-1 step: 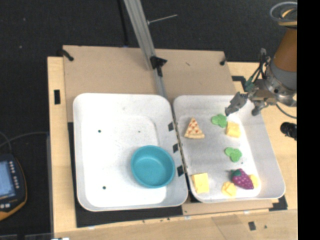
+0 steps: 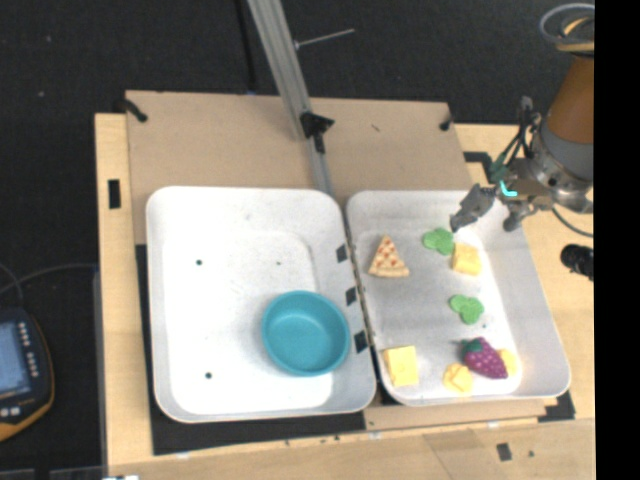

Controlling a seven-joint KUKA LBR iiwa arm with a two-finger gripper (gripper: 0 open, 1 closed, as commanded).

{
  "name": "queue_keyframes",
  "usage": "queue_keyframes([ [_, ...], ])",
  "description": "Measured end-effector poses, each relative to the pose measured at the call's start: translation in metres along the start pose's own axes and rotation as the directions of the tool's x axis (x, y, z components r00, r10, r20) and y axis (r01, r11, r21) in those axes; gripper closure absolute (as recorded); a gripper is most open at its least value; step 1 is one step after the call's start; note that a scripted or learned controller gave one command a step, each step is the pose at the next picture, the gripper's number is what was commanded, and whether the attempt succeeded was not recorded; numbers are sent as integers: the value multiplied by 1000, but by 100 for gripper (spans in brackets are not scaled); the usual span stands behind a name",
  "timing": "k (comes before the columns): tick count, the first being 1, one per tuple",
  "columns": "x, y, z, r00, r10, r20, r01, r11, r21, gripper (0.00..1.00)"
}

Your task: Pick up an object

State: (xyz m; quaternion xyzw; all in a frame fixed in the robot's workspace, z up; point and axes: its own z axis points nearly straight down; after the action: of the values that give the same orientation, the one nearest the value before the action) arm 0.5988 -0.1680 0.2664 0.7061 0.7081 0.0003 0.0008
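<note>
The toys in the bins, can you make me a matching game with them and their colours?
Things:
1. bowl in the left bin
2. pizza slice
3. grapes
4. block at the near edge of the right bin

Colours:
A. purple
B. yellow
C. teal blue
D. tan with red dots

Pairs: 1-C, 2-D, 3-A, 4-B
</note>
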Motion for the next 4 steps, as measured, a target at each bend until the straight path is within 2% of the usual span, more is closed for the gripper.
queue_keyframes([
  [1, -4, 2, 40, 1000, 3, 2, -3, 1000, 0, 0],
  [3, -13, -5, 163, 1000, 4, 0, -4, 1000, 6, 0],
  [4, -14, -3, 149, 1000, 9, 1, -9, 1000, -2, 100],
])
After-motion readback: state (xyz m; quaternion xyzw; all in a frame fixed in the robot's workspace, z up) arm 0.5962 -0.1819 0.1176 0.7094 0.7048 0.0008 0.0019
